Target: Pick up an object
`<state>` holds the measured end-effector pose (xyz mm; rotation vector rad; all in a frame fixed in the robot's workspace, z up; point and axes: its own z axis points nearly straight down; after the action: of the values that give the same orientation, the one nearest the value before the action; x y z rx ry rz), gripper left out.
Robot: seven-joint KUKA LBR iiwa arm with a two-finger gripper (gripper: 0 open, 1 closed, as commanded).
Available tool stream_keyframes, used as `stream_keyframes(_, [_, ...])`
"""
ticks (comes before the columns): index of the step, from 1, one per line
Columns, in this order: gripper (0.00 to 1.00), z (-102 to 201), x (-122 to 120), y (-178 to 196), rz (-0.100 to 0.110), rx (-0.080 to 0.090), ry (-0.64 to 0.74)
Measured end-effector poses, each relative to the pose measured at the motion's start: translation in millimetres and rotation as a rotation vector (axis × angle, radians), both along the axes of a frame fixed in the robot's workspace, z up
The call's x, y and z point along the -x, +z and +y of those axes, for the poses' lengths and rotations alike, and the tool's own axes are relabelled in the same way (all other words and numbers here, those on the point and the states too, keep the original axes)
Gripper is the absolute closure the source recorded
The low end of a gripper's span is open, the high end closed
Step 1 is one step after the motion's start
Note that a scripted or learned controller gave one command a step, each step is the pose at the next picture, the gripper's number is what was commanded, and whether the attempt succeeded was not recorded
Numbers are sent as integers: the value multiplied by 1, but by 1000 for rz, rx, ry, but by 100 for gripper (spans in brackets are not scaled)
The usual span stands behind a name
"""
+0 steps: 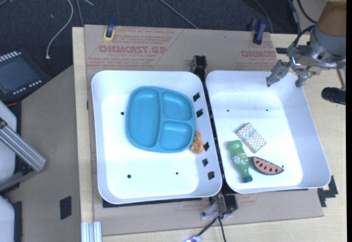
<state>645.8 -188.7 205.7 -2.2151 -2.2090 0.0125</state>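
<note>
While the gripper [288,76] is hovering over the far right corner of the right bin [308,125], its two fingers are standing spread apart with nothing between them. No object is being held, so the pick is judged as not yet begun. The candidate objects are lying well apart from the gripper, toward the near side of the same bin: a checkered packet [251,137] is sitting nearest, a green bottle [239,160] is lying beyond it, and a watermelon slice [266,166] is resting just beside the bottle. In the left bin [104,125], farther to the gripper's side, a blue tray [159,119] is lying flat with a small orange item [196,143] touching its edge. Remaining work, as judged here: travelling to one object, descending, closing on it, and lifting.
</note>
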Motion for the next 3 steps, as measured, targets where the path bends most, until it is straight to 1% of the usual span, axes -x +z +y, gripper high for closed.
stream_keyframes(1, [0,1,-3,9,-15,3,3])
stream_keyframes(2, [0,7,-4,-35,-10,2,4])
stream_keyframes(3, [0,8,-3,-76,-10,3,4])
